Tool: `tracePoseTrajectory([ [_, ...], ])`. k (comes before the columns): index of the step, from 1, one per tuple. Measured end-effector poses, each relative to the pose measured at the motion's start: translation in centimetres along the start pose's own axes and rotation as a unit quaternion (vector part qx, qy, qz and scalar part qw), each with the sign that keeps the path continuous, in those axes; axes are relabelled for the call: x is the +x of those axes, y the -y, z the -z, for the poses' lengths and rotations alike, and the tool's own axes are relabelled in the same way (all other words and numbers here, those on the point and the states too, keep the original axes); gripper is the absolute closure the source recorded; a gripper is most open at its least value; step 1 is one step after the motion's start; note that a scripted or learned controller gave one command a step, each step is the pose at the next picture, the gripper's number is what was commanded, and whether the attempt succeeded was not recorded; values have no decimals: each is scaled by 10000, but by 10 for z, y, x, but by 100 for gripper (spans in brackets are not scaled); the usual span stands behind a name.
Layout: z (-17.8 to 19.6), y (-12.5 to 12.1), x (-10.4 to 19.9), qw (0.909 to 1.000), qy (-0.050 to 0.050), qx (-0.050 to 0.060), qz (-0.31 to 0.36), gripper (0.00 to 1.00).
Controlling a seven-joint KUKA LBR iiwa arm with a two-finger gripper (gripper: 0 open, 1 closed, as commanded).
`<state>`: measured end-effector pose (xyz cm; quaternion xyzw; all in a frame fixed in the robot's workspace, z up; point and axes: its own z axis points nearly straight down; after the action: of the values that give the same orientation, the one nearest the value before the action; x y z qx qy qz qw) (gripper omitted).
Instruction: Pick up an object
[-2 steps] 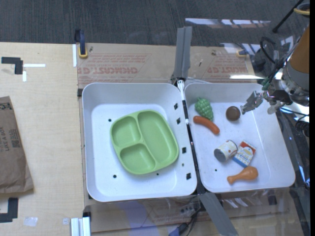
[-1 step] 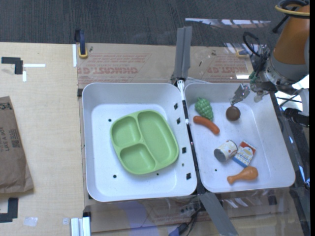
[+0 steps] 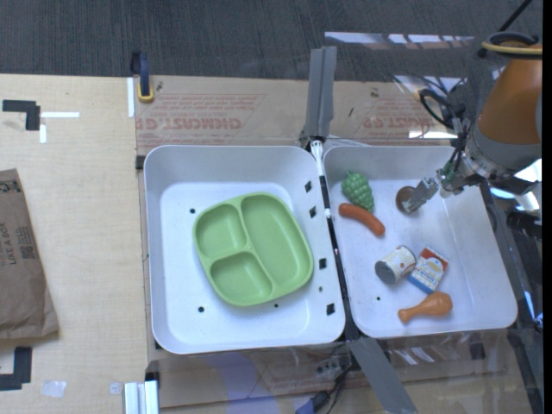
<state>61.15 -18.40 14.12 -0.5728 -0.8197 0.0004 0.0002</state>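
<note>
Pale wooden worktop (image 3: 78,231), two shallow white bins: my hand (image 3: 421,195) hangs low over the right bin (image 3: 483,257); whether it is clenched or released I cannot tell. An orange plastic sausage (image 3: 362,219) lies nearby. A green three-compartment plate (image 3: 252,248) sits in the left bin (image 3: 164,231).

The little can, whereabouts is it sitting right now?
The can lies on its side in the right bin, near the middle, right beside a small carton, with a toy drumstick just below and a hot dog above.
</note>
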Motion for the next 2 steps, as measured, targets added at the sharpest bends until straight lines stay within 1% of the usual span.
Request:
tracePoseTrajectory([
  [1,-49,-30,26,9965,0,-1,-841,0],
  [2,-40,-30,26,9964,5,-8,-844,100],
])
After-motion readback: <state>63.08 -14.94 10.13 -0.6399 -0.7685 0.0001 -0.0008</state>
